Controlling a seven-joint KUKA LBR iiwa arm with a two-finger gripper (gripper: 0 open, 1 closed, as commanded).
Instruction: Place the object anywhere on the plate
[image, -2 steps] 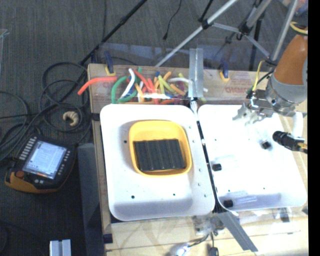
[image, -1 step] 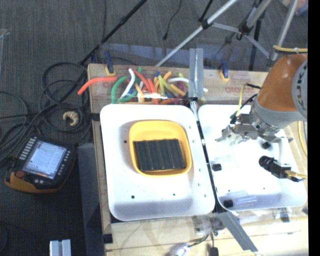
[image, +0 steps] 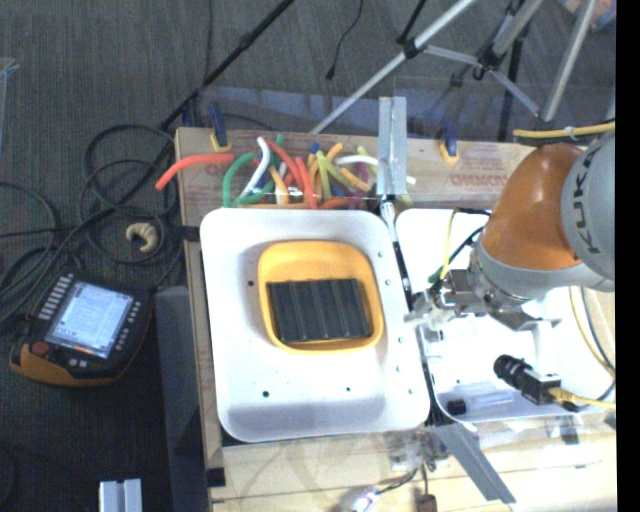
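Carpet (image: 60, 100), dark grey, spreads around a pale wooden table (image: 310, 462). On the carpet well to the left of the yellow plate (image: 310, 253) lies an orange-edged control pad (image: 85, 325) with a lit screen, and loose black cables (image: 110, 170) curl beyond it. Grey tripod legs (image: 470, 50) cross the floor far behind the plate, to its right.

Two white bins sit side by side on the table. The left bin (image: 300, 400) holds the plate, which sits toward the bin's back. A black ribbed pad (image: 320, 310) lies flat inside the plate and covers most of its floor. Behind the plate, at the back edge of the table, lies a tangle of coloured tubes (image: 290, 170) in red, green, white, orange and yellow. A metal post (image: 392, 150) stands upright just right of them.

The right bin (image: 430, 225) lies to the right of the plate. The arm (image: 545, 215) hangs over it. The hand (image: 428, 318) is near the wall between the bins, apart from the plate and the pad. Whether the hand is wide or narrow I cannot tell
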